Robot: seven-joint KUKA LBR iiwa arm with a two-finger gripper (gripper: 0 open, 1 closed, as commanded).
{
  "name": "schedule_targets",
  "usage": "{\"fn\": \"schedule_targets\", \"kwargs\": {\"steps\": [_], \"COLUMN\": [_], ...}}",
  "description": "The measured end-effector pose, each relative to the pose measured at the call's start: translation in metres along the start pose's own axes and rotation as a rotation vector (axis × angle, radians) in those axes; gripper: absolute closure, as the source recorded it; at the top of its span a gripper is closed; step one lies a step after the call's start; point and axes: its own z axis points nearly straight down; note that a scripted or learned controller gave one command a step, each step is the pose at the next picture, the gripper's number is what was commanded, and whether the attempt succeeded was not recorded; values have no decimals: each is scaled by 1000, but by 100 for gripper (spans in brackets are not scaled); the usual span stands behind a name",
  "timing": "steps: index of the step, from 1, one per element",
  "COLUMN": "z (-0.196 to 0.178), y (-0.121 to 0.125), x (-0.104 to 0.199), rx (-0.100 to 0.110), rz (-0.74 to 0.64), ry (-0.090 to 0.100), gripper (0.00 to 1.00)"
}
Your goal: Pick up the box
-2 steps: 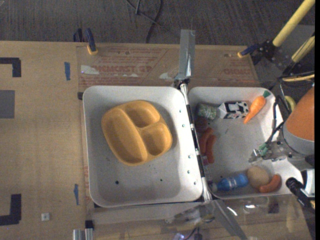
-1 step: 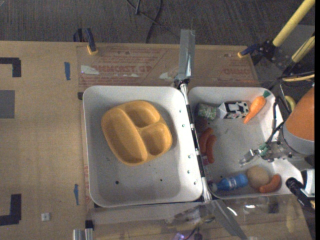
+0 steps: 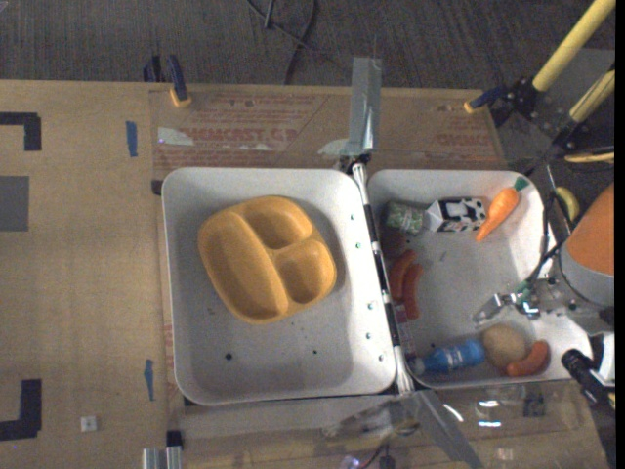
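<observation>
You are approaching: the gripper (image 3: 500,304) is hovering, jaws apparently parted and holding nothing, while the box (image 3: 457,214) is lying well beyond them.

Even overhead light, soft focus, mild glare.

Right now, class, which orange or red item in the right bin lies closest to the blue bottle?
The red-orange piece beside the potato, near the blue bottle; the carrot lies far off.
</observation>
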Motion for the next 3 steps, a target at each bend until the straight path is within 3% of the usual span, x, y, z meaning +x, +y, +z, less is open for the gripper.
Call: {"fn": "schedule_targets", "kwargs": {"steps": [1,2,3], "z": [-10,-10,1], "y": [0,1,-4], "x": [-5,0,25], "rx": [-6,-3,-2], "rz": [4,-2,190], "ry": [-16,-6,-29], "gripper": [100,0,0]}}
